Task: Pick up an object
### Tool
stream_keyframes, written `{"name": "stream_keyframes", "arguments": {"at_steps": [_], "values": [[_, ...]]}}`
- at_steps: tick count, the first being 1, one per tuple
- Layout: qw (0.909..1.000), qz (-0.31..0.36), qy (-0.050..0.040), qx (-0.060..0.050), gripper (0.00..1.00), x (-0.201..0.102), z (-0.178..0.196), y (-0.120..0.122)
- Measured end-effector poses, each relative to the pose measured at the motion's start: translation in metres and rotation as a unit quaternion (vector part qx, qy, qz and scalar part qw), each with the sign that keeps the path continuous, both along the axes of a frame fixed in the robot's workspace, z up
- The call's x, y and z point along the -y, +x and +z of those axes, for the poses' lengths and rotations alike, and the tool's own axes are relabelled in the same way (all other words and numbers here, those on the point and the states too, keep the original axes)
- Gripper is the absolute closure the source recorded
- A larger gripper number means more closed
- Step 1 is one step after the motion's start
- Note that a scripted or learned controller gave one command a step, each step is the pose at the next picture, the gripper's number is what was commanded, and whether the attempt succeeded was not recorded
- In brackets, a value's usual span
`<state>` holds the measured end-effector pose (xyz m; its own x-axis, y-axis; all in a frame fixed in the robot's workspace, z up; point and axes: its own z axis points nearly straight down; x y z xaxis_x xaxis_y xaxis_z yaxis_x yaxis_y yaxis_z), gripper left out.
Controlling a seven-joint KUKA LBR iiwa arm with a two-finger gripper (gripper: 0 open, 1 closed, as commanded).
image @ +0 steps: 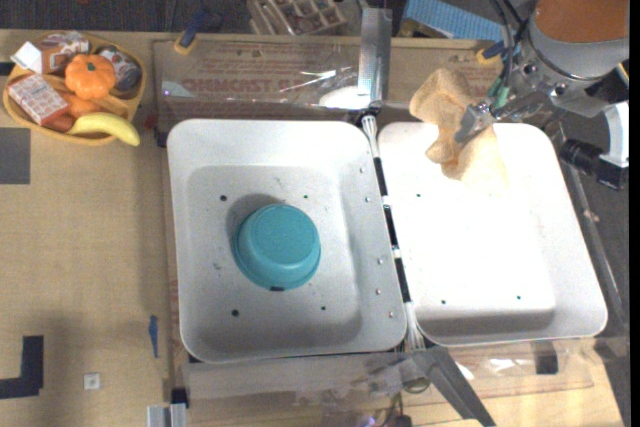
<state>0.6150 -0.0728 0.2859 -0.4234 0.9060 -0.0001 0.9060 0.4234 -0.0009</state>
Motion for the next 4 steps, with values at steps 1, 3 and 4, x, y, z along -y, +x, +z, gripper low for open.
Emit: {"name": "stream_keyframes", "arguments": {"at_steps": [1, 3, 4], "values": [[0.9973, 0.074, -0.0003, 0.003, 1.00, -0.060, -0.020, 0.039], [1.0000, -0.001, -0.0005, 0.002, 1.00, -0.033, 0.102, 0.052], [1.0000, -0.007, -0.0003, 0.001, 1.00, -0.038, 0.075, 0.011]]}}
